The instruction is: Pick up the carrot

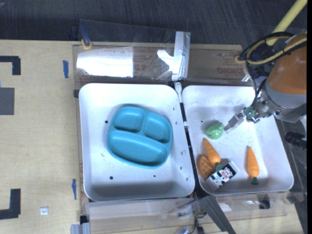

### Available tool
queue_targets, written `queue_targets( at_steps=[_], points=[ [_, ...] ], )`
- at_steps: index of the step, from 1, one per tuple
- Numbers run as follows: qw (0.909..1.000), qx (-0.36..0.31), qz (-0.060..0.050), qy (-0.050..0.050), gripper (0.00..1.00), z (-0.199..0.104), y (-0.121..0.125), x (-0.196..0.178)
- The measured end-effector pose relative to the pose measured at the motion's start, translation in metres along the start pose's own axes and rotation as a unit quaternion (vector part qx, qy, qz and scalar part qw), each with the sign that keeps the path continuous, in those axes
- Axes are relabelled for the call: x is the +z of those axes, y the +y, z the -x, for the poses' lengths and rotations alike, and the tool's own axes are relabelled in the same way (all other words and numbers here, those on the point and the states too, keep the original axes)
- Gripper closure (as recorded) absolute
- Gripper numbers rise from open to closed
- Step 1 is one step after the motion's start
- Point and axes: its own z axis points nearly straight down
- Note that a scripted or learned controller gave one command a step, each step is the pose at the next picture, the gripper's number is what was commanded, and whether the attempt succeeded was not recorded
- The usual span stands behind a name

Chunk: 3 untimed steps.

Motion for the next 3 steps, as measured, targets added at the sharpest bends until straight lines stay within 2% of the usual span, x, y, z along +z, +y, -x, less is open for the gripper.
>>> queue_targets(
  at_steps=[1, 2, 3],
  points=[
    [0.9882, -0.153, 0.000, 0.000, 0.00, -0.059, -0.042, 0.076],
    [0.9996, -0.030, -0.001, 0.000, 0.00, -0.004, -0.021, 0.004],
    [0.9778, -0.210, -0.003, 0.002, 0.00, 0.018, -0.101, 0.023]
  ],
)
